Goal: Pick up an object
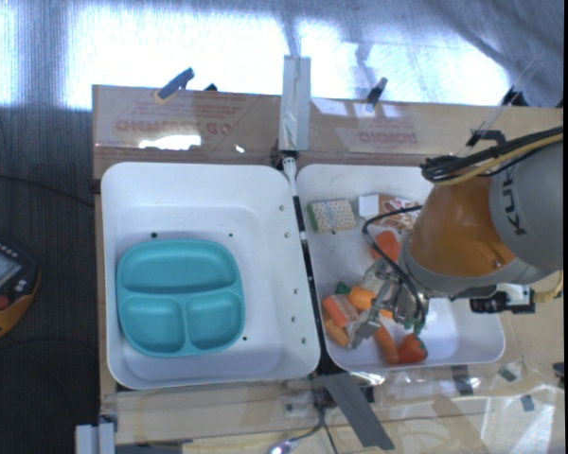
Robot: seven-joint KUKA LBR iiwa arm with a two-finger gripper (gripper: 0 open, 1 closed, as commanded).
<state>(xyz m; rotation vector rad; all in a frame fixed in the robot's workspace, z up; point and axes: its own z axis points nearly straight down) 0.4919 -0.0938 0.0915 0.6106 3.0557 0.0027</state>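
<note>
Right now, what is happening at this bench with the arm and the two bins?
The grey and orange arm reaches from the right into the right bin. Its pincer is low among a pile of small orange and red toy foods. Whether it has gripped one cannot be told. The left bin holds a teal divided plate, which is untouched.

"KU" on arm [535, 218]; cardboard [189, 121] print unreadable
</note>
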